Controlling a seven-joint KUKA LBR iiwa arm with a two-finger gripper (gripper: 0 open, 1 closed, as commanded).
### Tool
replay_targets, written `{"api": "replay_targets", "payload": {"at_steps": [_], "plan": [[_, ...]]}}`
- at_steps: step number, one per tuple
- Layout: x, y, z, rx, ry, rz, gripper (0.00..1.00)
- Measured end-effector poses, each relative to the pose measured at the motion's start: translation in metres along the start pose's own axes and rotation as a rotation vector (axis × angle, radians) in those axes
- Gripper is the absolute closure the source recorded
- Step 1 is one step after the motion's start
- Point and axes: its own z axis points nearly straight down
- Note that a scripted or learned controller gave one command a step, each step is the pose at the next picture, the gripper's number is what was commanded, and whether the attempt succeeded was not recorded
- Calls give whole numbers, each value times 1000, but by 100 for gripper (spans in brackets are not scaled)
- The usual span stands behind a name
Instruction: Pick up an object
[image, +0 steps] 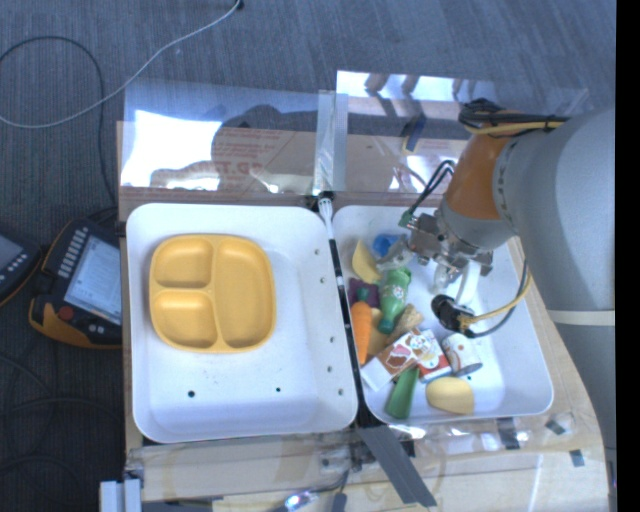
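At the near edge of the right bin (520, 395) lies a yellow lemon (450, 395), and just beside it a green cucumber (402, 392) and a red-and-white packet (412, 352). A little farther, along the divider, there is an orange carrot (361, 325) — beside it a green bottle (395, 290). Farther still, the gripper (447, 268) hangs low over this bin's middle; how its end stands I cannot tell. The left bin (200, 400) holds a yellow divided plate (212, 292).
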Motion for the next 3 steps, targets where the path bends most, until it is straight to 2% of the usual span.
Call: {"api": "replay_targets", "payload": {"at_steps": [1, 2, 3], "plan": [[0, 0, 0, 0, 0, 0, 0], [0, -1, -5, 8, -2, -1, 100], [23, -35, -124, 5, 0, -56, 100]]}}
